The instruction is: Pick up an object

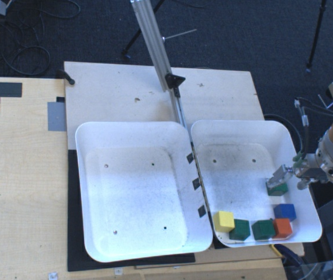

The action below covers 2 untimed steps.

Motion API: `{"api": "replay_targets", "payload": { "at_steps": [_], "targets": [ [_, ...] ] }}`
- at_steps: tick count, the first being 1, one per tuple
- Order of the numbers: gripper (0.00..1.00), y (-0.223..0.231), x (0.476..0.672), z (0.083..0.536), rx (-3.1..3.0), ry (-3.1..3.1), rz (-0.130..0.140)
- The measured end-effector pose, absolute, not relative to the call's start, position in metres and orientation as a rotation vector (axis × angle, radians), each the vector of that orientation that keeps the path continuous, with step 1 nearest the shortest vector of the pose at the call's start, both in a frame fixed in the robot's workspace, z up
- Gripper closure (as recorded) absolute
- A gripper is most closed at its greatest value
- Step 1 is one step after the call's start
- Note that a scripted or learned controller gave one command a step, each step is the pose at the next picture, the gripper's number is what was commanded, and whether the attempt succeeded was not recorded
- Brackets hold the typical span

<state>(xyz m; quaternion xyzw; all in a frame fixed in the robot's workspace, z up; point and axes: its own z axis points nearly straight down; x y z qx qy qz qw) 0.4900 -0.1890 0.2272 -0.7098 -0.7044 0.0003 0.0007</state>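
Over the right-hand bin (245, 134), near its right wall, the gripper (284, 178) reaches in from the edge of the camera view, its grey fingers angled down and to the left. A small green block (278, 187) sits right at the fingertips, and it looks to be caught between them, though the shadowed, small detail makes it hard to say whether the block is lifted or resting on the bin floor. Along the front edge of the same bin lies a row of other pieces: a yellow block (224, 220), a dark green block (240, 229), another green block (263, 229), an orange block (283, 227) and a blue block (285, 211) just behind it. The left-hand bin (96, 156) holds nothing to pick. As a judgement, the grasp seems made or nearly made; raising the block clear of the bin is what remains.
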Motion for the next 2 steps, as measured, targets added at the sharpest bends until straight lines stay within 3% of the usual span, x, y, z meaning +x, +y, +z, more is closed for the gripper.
{"api": "replay_targets", "payload": {
  "at_steps": [1, 2],
  "targets": [
    [0.0, -0.209, 0.544, 0.132, -2.215, -2.222, 0.005],
    [0.0, -0.209, 0.617, 0.089, -2.219, -2.227, -0.002]
  ]
}}
